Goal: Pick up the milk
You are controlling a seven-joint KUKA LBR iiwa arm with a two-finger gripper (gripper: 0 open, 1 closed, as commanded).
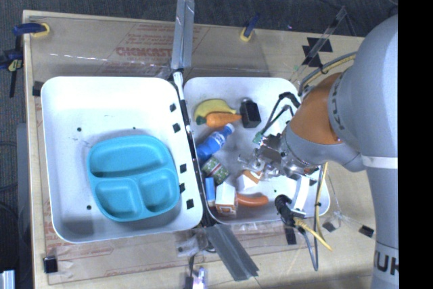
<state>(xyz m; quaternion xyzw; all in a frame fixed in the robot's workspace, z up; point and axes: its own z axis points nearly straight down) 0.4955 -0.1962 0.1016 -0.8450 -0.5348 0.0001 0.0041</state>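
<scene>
Camera view: two white bins side by side on the desk (pixel 101 44). Left bin (pixel 61 118) carries a blue divided tray (pixel 132 176), lower middle. Right bin (pixel 267 86) is cluttered: banana (pixel 215 107) at upper left with a carrot (pixel 223 120) just below it, a small black item (pixel 249 112) right of them, a blue bottle (pixel 212 143) lying diagonally toward the divider, a small green pack (pixel 215 166) under it. Milk (pixel 225 199) sits at the bin's lower left, a small carton with white top and brown lower part, looks upright or a bit tilted, long axis roughly top-to-bottom of the frame; can't tell which way its face points. A blue-white box (pixel 210 190) touches its left side, a reddish sausage-like item (pixel 253 199) lies just right of it. Arm comes in from right, orange band over the bin's right half. Pincer (pixel 260 162) is low over mid-bin, up-right of the milk, near a small orange-white piece (pixel 252 176); can't tell its opening.
</scene>
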